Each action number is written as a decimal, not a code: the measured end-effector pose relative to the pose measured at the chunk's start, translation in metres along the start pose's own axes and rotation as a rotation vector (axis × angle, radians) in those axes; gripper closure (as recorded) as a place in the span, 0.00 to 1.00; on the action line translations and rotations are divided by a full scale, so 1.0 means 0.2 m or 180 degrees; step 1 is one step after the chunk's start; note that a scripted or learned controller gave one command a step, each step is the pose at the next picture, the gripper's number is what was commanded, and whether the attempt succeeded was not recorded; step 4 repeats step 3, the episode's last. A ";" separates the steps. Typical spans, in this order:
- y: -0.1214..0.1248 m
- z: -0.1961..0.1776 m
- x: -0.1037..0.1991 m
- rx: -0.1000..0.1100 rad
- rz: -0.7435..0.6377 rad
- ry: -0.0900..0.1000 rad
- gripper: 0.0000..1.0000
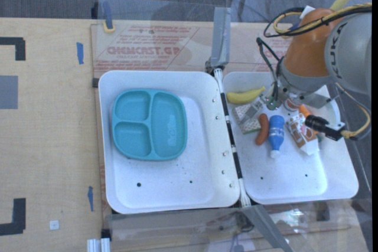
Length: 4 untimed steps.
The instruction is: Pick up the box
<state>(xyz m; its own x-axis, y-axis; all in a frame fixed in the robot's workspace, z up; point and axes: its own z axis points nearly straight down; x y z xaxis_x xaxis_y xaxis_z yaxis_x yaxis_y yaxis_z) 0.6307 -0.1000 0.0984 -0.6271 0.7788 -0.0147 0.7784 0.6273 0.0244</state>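
Two flat box-like things lie in the right bin point(339, 186). One is a grey patterned box point(248, 113) just under a banana point(244, 95). The other is a white and brown printed carton point(302, 133) at the right. My gripper point(273, 102) reaches down between them, close to the grey box's right end and above a blue bottle point(276, 134). The grey arm with its orange band point(307, 50) hides the gripper's upper part. Nothing shows between the fingertips.
A red-orange sausage point(261, 130) lies between the grey box and the bottle. A small orange piece point(303, 109) sits by the carton. A black cable plug point(322, 127) hangs over the carton. The left bin point(124, 186) holds a teal divided plate point(150, 124).
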 end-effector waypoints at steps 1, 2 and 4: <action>-0.08 -0.01 0.06 -0.0002 0.0225 -0.0022 0.00; -0.03 0.01 0.02 0.0035 0.0137 0.0011 0.00; -0.07 0.00 0.04 0.0001 0.0427 -0.0010 0.00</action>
